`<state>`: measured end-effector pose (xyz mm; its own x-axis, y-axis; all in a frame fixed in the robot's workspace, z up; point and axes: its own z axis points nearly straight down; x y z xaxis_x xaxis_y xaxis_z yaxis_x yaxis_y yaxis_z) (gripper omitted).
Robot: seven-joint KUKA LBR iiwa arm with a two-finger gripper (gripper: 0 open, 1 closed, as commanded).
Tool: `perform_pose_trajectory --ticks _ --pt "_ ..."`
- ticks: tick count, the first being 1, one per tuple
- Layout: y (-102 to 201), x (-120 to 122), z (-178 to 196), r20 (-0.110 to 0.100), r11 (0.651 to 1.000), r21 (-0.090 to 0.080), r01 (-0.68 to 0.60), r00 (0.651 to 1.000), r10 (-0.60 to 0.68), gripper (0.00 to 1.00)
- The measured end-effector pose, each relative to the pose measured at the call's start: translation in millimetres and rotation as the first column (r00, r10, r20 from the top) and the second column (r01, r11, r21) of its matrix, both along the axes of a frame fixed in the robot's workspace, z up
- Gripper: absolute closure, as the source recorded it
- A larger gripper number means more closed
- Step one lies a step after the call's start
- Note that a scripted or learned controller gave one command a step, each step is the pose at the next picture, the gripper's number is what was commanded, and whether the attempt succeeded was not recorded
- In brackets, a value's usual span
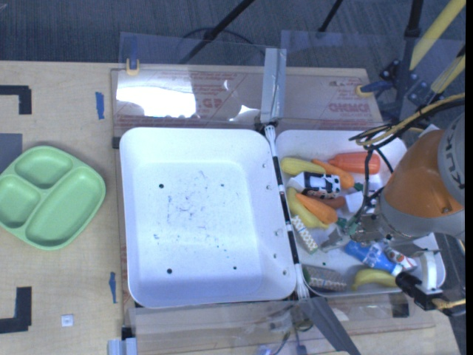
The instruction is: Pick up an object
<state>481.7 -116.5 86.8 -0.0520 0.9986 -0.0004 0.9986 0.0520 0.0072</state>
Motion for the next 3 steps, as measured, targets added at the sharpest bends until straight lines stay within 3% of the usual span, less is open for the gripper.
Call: perform_pose_trajectory --ticks 1,2,3 --pt "50 -2 97 -0.007 0.977 -0.001 -0.213 0.977 0.213 0.0" --pt "18 32 7 -0.007 0.96 0.0 -0.282 0.959 0.282 0.0" --pt "-16 50 0 -0.003 0.921 -0.002 -0.389 0.921 0.389 0.0"
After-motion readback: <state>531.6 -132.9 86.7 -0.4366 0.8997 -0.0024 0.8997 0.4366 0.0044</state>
